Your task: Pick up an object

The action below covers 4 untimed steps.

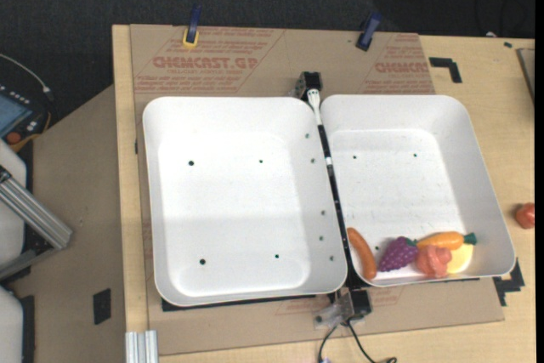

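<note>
Camera view from above: two shallow white plastic bins are seen side by side on a brown cardboard sheet [280, 55] printed with red lettering, which is laid on the pale wooden table [119, 208]. The sheet is pinned at its far edge by a blue clamp with a yellow tip [193, 28] and by a second blue clamp [368, 31]. The left white bin [170, 183] and the right white bin [476, 174] are set just beside each other, and a thin black strip [327, 174] is seen running between them.

The toy foods are gathered in the near corner of the right bin. An orange-red sausage-shaped toy [361, 253] is laid against the bin's left wall. Just beside it, a purple plastic bunch of grapes [398, 253] is found. Next to the grapes, a pink-red lumpy toy [432, 262] is placed, and an orange toy carrot with a green tip [448, 240] is laid across its far side, touching it. A pale yellow toy [461, 261] is partly hidden behind these two, against the near rim.

A small red-orange object [524, 216] is seen on the table, outside the right bin and well apart from the group.

How far the claw is open, and whether anything is held by it, cannot be told
</note>
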Available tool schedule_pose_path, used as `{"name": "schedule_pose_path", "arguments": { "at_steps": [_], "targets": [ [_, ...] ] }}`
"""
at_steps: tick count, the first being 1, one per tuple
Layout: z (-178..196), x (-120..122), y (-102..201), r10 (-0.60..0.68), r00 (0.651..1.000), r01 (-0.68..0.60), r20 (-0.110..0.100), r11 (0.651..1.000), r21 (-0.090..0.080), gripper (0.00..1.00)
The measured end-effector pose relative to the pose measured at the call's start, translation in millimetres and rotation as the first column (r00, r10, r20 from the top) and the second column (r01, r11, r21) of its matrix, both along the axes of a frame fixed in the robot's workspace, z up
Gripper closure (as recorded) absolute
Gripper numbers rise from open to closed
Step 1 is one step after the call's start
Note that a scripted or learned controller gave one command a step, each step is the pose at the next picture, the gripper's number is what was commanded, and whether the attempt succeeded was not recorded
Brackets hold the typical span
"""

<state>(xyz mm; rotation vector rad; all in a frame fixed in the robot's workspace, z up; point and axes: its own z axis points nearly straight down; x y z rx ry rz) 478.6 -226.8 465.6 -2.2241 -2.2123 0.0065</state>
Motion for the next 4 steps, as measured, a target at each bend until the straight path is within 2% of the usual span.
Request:
{"name": "schedule_pose_path", "arguments": {
  "at_steps": [1, 2, 3, 4],
  "targets": [
    [71, 1, 2, 0.006, 1.0, -0.006, 0.018, 1.0, -0.007, 1.0],
    [-69, 5, 4, 0.005, 1.0, -0.005, -0.007, 1.0, 0.005, 1.0],
    [52, 1, 20, 0.008, 1.0, -0.007, 0.022, 1.0, -0.007, 1.0],
    [-35, 14, 3, 0.004, 1.0, -0.004, -0.001, 1.0, 0.002, 1.0]
  ]
}}
